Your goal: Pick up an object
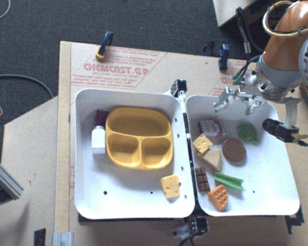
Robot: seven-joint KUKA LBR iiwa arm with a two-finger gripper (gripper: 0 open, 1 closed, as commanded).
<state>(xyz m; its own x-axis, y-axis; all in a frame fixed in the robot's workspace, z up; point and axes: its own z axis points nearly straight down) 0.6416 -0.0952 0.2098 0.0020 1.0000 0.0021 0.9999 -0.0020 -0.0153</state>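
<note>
Nearest the lens, an orange waffle piece lies at the right bin's front edge, well below the jaws. Those jaws hang spread and empty over the bin's back wall, likely poised to choose. Just beneath them sit a pink packet and green leaf; beyond, a brown cookie, cheese wedge and green bean. Far to one side, the yellow tray fills the other bin.
</note>
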